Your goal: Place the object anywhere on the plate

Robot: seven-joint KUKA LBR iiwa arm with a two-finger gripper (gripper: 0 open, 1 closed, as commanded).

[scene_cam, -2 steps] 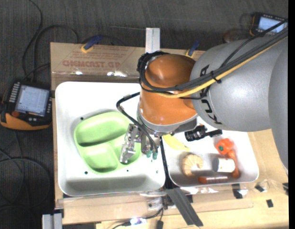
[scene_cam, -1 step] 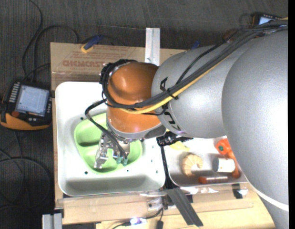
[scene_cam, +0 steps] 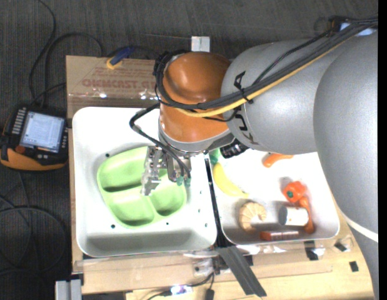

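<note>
A light green divided plate lies in the left white bin. My gripper hangs over the plate's right side, close to its surface, under the orange band of the wrist. A small dark green speck shows at the gripper's right tip, too small to identify. Whether anything is held is hidden by the wrist.
The right bin holds a yellow banana, a tan bread-like piece, a white cylinder, an orange toy, an orange piece and a red stick. A pendant lies left of the bench.
</note>
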